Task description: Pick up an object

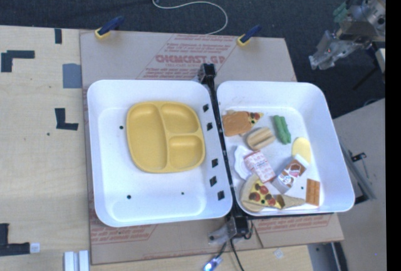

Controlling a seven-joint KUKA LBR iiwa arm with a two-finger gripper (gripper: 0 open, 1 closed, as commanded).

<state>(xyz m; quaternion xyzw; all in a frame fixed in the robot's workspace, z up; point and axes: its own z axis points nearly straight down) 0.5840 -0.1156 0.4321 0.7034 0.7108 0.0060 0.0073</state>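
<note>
Eyeing the green pickle (281,128) down-left of the gripper (326,54) | can't tell its grip state | probably light, stiff plastic, slippery | pinch across the middle

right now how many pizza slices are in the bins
2, both in the right bin: one pizza slice at its near edge, one smaller slice at its far left by the divider. Others may be hidden under the packets.

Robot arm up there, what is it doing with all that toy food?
The gripper hangs off to the right, outside both bins, holding nothing. The toy food, like the pizza slice and hot dog, lies in the right bin. A yellow divided plate sits in the left bin. Nothing is picked up yet.
</note>
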